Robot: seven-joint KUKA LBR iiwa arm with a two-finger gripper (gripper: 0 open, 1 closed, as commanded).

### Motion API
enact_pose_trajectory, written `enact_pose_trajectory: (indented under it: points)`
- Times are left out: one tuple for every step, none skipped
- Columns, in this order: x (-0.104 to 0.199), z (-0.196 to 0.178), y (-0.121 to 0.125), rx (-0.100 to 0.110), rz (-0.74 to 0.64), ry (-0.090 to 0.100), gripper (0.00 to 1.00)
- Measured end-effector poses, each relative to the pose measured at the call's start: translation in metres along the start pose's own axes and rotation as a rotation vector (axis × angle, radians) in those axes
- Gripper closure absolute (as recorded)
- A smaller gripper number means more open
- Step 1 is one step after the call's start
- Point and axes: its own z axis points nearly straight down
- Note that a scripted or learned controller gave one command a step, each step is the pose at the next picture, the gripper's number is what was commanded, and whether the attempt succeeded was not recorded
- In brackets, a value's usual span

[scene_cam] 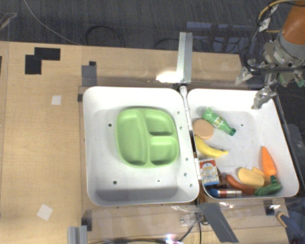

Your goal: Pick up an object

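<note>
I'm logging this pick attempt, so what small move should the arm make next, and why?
Probably swing the gripper left and lower it toward the green bottle. The gripper hangs over the right bin's upper right corner with nothing beneath it, while the bottle lies nearest, apart from the crowded items along the bottom edge.

tray in left bin, toys – right bin
</note>
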Motion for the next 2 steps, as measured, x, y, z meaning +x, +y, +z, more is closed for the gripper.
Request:
enact_pose_trajectory:
  points:
    - [-0.003, 0.152, 0.042, -0.009, 0.107, 0.013, 0.0]
    - [0.054, 0.162, 0.054, 0.001, 0.235, -0.003, 0.0]
